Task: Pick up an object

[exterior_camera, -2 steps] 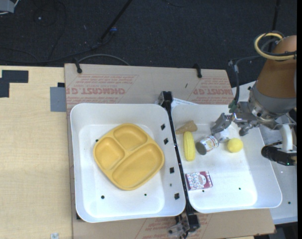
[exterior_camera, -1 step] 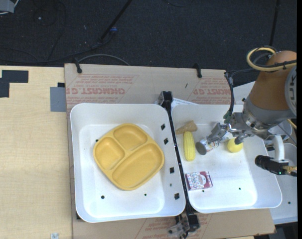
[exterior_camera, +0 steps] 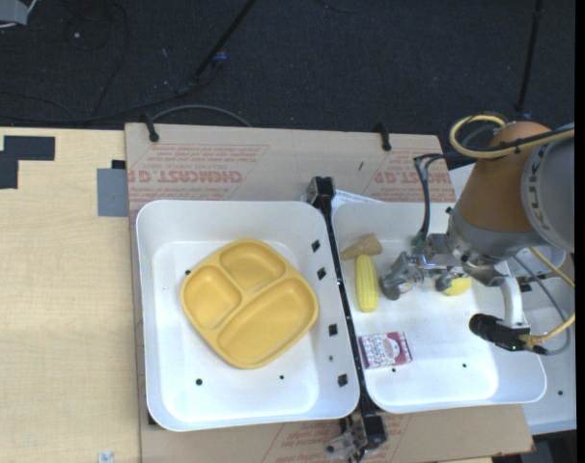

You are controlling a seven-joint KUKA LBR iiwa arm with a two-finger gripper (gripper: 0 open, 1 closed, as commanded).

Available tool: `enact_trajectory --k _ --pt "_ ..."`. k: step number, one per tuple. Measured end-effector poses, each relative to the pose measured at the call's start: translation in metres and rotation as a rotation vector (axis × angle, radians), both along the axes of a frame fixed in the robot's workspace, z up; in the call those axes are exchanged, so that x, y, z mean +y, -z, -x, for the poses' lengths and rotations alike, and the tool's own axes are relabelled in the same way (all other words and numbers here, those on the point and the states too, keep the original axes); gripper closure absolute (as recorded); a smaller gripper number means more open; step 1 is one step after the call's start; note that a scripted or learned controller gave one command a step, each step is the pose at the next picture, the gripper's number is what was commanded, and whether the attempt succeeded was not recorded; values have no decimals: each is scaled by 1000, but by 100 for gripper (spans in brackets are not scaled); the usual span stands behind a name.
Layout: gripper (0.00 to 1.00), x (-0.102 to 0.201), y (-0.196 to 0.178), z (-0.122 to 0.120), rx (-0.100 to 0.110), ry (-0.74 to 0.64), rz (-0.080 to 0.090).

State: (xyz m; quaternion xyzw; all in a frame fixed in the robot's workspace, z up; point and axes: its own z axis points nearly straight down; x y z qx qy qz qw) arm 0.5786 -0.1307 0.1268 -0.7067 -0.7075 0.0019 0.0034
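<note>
Tool: your tool sits low in the right bin, pointing toward the divider; from this slant you cannot tell how it is set, and you see nothing caught in it.
Arm: the grey arm with its orange band rises behind the tool and covers the back right corner of the bin.
Step in hand: judge this as the approach before a grasp; nothing looks lifted yet.
Nearest object: the corn cob lies just ahead of the tool tip, lengthwise along the divider, close but with no clear contact.
Beyond it: a tan piece rests just past the cob's far end, next to the divider.
Behind the tool: a small yellow item peeks out under the wrist, mostly covered, so you cannot name it.
Nearer the camera: a small red and white packet lies flat, well apart from the tool.
Across the divider: a yellow sectioned plate fills the middle of the left bin, far from the tool.
Next move: you likely need the tool brought over the cob, straddling its narrow width, before closing and raising.
Hard to read: the tool's metal parts blur together, and cables cross the bin beside it.
</note>
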Motion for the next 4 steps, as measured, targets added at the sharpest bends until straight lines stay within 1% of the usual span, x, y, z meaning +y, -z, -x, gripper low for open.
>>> enact_trajectory --k 1,2,3,4 --pt "0 1 42 1 -2 2 1" --pt "100 0 29 0 -3 4 1" --pt "100 1 -17 8 -7 5 2" --pt "100 -10 -74 8 -10 7 3"
